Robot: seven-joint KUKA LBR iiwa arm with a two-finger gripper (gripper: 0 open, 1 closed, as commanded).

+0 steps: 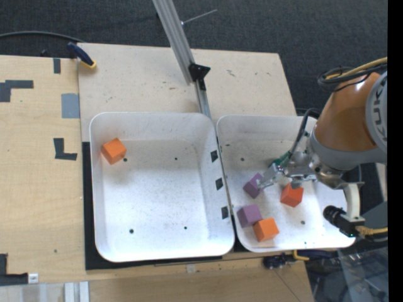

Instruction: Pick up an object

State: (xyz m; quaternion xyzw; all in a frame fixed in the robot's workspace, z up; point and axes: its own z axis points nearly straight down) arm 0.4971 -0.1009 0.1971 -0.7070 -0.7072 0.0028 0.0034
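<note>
two white bins (101, 168), two orange cubes (114, 150), two purple cubes (253, 185), one red cube (291, 195)

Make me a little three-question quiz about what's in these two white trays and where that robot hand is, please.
1. True or false: the left bin holds one orange cube.
2. How many blocks lie in the right bin?
3. Which block lies nearest the gripper: (a) the red cube, (b) the orange cube near the front rim, (c) the lower purple cube?

Key:
1. True.
2. Four: the upper purple cube, the lower purple cube, the red cube and an orange cube.
3. (a), though the upper purple cube is also close.
</note>
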